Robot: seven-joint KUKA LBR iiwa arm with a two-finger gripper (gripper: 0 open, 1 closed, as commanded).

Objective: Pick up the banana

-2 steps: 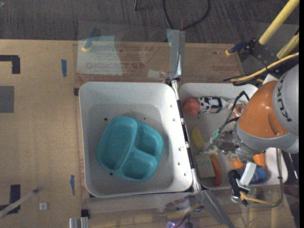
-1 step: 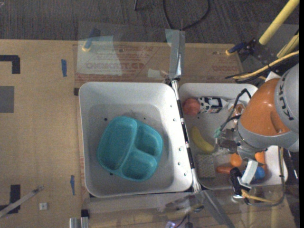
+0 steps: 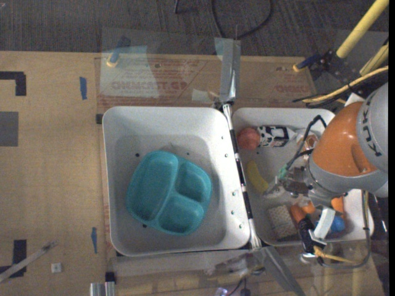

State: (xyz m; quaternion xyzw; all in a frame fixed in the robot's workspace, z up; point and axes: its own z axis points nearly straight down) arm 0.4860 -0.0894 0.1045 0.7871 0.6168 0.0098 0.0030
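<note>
Camera view shows the banana (image 3: 256,176) just beside my gripper (image 3: 278,185), between it and the bin wall (image 3: 243,184); open or closed, I cannot tell. Descending off-centre, I might shove the banana against that wall and miss.

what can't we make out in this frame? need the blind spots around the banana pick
- gripper: camera view, blurred and partly under the arm; whether it touches the banana cannot be told.
- right bin: camera view, its right half is hidden by the arm.
- orange and blue items: camera view, partly under the arm, too blurred to identify.
</note>
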